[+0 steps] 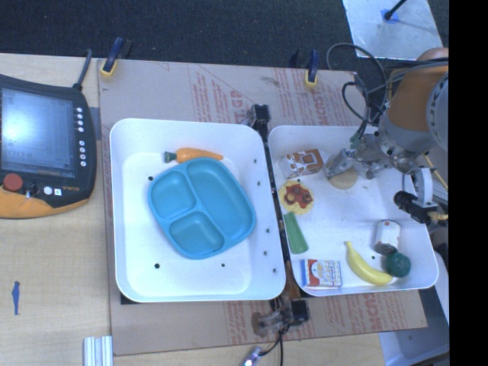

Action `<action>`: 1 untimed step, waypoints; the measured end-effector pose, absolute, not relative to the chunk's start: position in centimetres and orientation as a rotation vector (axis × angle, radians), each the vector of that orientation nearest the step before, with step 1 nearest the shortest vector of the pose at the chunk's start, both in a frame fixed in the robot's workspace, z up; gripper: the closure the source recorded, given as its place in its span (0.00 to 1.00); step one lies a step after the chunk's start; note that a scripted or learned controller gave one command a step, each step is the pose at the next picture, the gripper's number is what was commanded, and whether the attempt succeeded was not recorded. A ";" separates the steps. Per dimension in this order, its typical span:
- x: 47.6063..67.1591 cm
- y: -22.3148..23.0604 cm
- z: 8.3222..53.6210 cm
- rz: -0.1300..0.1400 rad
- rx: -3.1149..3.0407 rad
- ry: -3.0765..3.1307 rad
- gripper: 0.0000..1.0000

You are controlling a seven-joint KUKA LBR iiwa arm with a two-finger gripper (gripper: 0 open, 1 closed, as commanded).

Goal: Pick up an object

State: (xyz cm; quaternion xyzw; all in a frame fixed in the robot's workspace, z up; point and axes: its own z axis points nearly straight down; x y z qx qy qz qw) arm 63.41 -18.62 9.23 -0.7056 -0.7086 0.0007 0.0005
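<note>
Target object, a pale rounded lump (343,179), lies near the right bin's (358,213) far edge, directly beneath the gripper (360,163), touching or nearly so. Grip state cannot be told. Banana (365,264) lies toward the near right corner.

left white bin (137,280): blue three-compartment plastic plate (200,207), orange carrot (194,155) at its far edge | right white bin (335,204): yellow banana (364,265), dark green ball (396,264), green stick (295,232), gripper (354,163) over beige lump (343,178)
</note>
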 end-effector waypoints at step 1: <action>63.4 -15.2 9.2 0.004 -2.212 -2.225 0.00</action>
